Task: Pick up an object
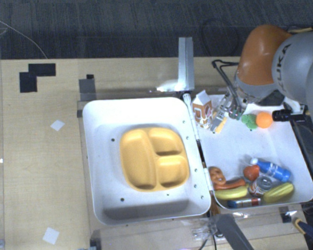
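My gripper [220, 118] hangs over the far left corner of the right bin [254, 147]. It is right beside a small white and orange-brown carton [201, 110] that stands against the bin's left wall. I cannot tell whether the carton is touched. The grey arm with its orange band [259, 56] reaches in from the right. Just right of the gripper lie a green object [248, 121] and an orange ball [263, 119].
A pile sits at the right bin's near edge: a blue bottle [272, 170], two yellow bananas [231, 193], red pieces [220, 177] and a can [263, 184]. The left bin [100, 120] holds a yellow divided tray [152, 158].
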`<state>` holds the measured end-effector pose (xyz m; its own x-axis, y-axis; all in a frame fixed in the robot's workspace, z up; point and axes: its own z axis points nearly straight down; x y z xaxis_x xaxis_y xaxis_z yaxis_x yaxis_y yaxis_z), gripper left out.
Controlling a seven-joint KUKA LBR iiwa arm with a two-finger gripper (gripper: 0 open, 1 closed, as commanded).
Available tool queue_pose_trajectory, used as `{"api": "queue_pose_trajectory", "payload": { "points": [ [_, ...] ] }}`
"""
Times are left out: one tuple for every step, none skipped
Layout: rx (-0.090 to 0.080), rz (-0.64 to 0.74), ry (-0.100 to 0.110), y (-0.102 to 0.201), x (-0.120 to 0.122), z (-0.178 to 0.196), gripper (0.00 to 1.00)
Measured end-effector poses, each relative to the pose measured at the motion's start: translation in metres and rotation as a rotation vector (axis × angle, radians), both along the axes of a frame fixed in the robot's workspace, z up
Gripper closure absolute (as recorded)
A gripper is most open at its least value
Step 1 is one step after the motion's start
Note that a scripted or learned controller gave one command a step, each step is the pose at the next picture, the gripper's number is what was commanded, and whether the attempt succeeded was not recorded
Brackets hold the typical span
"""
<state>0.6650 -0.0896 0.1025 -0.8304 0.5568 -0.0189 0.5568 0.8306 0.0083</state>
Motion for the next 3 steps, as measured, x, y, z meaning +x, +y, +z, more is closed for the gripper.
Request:
{"api": "queue_pose_trajectory", "payload": {
  "points": [
    [0.008,-0.280,0.008,0.035,-0.009,0.086,1.00],
    [0.009,-0.275,0.001,0.036,-0.007,0.098,1.00],
    [0.009,-0.270,-0.008,0.037,-0.005,0.111,1.00]
  ]
}}
